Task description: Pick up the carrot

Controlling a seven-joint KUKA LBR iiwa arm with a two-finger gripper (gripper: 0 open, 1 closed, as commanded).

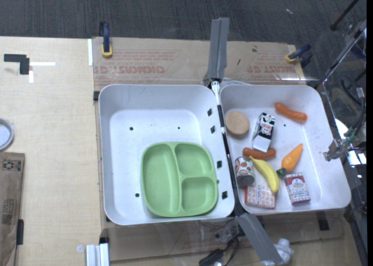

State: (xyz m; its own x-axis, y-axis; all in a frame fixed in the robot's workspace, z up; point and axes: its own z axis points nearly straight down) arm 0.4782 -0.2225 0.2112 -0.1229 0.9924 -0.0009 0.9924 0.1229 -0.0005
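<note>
The carrot (292, 156) is orange with a green stub at its lower left end. It lies at a slant in the right bin (315, 97), right of centre. A yellow banana (266, 173) lies just to its left, and a red carton (297, 189) sits just below it. Nothing touches or covers the carrot.
The right bin also holds an orange sausage (290, 112), a red sausage (259, 153), a black and white milk carton (264, 128), a round tan bun (237, 123), a small can (245, 170) and a red and white packet (260, 197). A green divided plate (179, 178) lies in the left bin (116, 142).
</note>
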